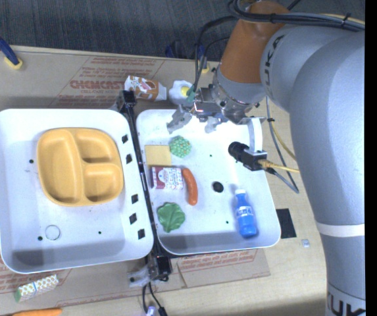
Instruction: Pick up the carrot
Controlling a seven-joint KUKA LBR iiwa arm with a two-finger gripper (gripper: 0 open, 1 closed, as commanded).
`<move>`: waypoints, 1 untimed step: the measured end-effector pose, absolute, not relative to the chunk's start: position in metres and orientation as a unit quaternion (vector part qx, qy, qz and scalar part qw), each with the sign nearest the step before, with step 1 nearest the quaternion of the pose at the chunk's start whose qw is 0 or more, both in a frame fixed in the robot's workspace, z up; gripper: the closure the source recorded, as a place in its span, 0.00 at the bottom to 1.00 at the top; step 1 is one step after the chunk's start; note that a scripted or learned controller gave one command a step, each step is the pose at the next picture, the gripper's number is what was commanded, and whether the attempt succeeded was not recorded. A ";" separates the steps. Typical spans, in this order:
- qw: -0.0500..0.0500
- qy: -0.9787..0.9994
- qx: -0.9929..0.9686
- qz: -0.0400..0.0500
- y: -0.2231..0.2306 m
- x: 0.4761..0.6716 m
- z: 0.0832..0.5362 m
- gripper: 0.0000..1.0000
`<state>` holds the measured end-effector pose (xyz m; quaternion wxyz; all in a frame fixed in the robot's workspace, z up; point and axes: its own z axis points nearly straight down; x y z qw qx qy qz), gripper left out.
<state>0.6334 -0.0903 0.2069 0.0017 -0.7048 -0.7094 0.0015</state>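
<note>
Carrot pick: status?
Gripper open over right bin's far edge, holding nothing. Carrot flat mid-bin, untouched. Red packet alongside it.

Bright even overhead light; soft shadows; white bins [17, 176] slightly overexposed; mild blur.

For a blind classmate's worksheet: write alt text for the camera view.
A grey robot arm's gripper hovers over the back of the right white bin, which holds an orange carrot, a blue bottle and green toy vegetables. The left bin holds a yellow divided tray.
</note>
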 end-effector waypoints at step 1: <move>0.003 -0.602 -0.799 0.002 -0.100 0.609 0.091 0.00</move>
